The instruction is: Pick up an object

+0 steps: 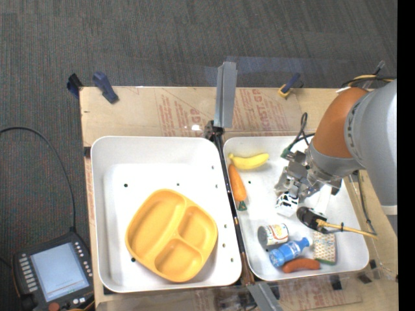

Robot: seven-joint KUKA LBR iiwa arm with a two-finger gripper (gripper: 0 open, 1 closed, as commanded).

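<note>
My gripper [290,188] hangs low over the middle of the right bin [258,158], the arm coming in from the right. Directly beneath its tip, on the bin floor, is a small black-and-white object [285,203]; whether the gripper touches it I cannot tell. A yellow banana [249,161] lies at the back of this bin, and an orange carrot [237,185] runs along its left wall. Near the front sit a small can [274,234], a blue bottle [288,252], a red-orange sausage-shaped piece [300,265] and a speckled square pad [325,247].
The left bin [110,157] holds a yellow divided plate [171,234]. A grey upright post [225,99] stands behind the wall between the bins. A teach pendant [55,274] lies off the bench at the lower left.
</note>
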